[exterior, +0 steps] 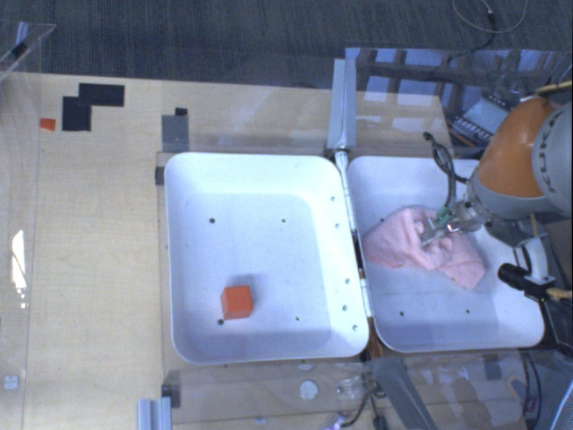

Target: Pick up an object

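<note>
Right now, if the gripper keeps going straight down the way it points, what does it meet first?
Most likely the pink cloth in the right bin: the gripper sits right over its upper right part. Whether it already touches is unclear from this slanted view.

No legible text, labels, brands or numbers — none on any surface

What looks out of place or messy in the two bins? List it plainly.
Nothing is spilled or damaged. The pink cloth lies crumpled in a heap in the right bin, not flat, with the gripper down at its upper edge. The orange block sits alone, slightly turned, in the left bin.
</note>
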Robot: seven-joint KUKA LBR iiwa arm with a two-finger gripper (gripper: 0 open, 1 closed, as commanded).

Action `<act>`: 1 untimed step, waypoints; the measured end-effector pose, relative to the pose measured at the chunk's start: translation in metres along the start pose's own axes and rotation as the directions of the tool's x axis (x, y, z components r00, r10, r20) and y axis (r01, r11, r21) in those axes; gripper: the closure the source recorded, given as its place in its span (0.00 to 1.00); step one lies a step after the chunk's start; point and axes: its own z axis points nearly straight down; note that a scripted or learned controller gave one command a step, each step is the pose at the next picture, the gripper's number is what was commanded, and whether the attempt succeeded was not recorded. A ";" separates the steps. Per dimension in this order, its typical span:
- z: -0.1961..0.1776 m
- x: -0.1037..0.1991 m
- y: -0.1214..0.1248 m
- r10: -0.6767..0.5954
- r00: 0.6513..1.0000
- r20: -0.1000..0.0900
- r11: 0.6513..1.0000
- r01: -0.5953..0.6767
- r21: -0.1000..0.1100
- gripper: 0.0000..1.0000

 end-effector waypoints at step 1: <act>0.000 0.019 0.016 -0.117 0.993 0.001 0.993 0.117 0.000 0.00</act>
